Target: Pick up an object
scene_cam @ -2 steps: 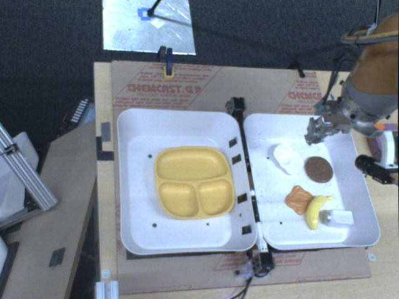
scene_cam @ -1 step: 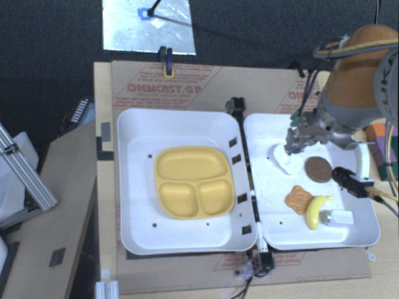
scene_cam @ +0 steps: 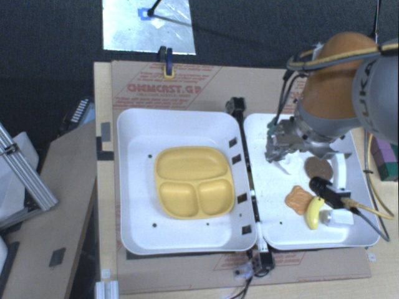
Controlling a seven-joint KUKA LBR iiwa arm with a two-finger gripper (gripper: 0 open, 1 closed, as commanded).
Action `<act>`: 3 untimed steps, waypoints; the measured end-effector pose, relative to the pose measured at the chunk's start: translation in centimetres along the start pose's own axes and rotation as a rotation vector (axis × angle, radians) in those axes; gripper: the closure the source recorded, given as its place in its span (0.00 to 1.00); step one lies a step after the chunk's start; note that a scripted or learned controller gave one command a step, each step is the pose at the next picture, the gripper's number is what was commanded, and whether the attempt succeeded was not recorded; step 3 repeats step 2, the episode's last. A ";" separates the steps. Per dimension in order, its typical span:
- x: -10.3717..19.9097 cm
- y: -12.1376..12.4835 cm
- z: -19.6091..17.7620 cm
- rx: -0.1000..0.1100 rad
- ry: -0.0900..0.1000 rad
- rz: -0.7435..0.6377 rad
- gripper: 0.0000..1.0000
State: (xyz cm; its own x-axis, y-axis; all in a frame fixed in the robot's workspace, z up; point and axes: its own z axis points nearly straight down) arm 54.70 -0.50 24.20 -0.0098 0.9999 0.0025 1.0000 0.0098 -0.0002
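Two shallow white bins sit side by side on a brown cardboard sheet (scene_cam: 187, 83) printed with red lettering. The left bin (scene_cam: 126, 167) holds a yellow divided plate (scene_cam: 193, 182) with three compartments, lying flat near the bin's middle. The grey arm (scene_cam: 340, 86) comes in from the upper right of the frame. Its gripper (scene_cam: 276, 153) hangs low over the upper left part of the right bin (scene_cam: 274, 220), close to the wall between the bins. Whether the gripper is open or closed cannot be made out from this angle, and nothing can be seen held in it.

The loose objects lie in the right half of that bin, apart from the gripper. A round brown disc (scene_cam: 318, 167) is the nearest, just right of the gripper. A white bar (scene_cam: 340, 170) lies right of the disc. Lower down, an orange toy piece (scene_cam: 298, 199) lies beside a small yellow banana (scene_cam: 313, 214). A small white block (scene_cam: 340, 217) sits just right of the banana, near the bin's lower right corner.
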 end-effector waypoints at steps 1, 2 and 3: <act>5.4 -0.1 -0.2 -0.001 0.000 0.000 1.00; 11.1 -0.2 0.9 0.000 0.000 -0.001 1.00; 11.1 -0.2 0.9 0.000 0.000 -0.001 1.00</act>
